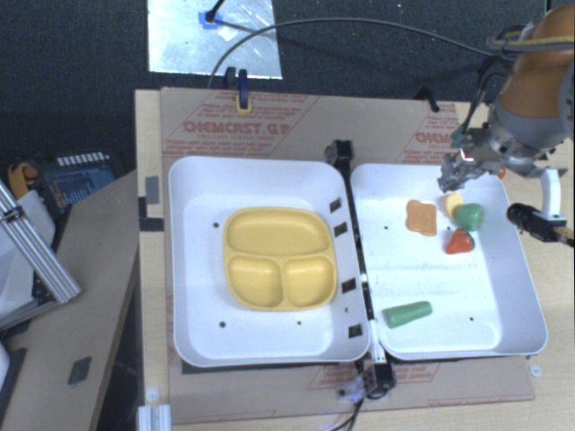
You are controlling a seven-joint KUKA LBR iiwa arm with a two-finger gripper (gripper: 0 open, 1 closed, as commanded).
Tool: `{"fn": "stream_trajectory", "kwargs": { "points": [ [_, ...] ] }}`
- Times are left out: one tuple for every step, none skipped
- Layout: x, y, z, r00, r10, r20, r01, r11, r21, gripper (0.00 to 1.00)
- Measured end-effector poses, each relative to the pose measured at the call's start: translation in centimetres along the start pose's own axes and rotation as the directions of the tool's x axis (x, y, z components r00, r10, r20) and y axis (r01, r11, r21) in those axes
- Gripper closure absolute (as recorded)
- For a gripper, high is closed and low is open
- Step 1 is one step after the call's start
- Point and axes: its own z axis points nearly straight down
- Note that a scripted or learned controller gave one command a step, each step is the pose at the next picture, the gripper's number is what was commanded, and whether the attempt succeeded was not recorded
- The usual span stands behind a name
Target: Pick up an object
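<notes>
Two white bins: left bin [193, 241] holds a yellow tray [278, 259]; right bin [503, 312] holds four toy foods [420, 217]; claw [452, 176] grip unclear.

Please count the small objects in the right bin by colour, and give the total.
Orange: 1
Yellow: 1
Red: 1
Green: 2, one beside the yellow piece and one long piece near the front
Total: 5
</notes>
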Motion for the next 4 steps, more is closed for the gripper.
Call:
{"fn": "stream_trajectory", "kwargs": {
  "points": [
    [5.5,1.4,0.7,1.000,-0.005,-0.002,0.005,1.000,0.001,1.00],
    [10.2,1.7,1.4,1.000,-0.004,-0.002,0.004,1.000,0.002,1.00],
    [16.6,2.6,1.2,1.000,-0.005,-0.003,0.005,1.000,0.001,1.00],
    [21.8,2.5,0.1,1.000,-0.005,-0.004,0.005,1.000,0.003,1.00]
  ]
}}
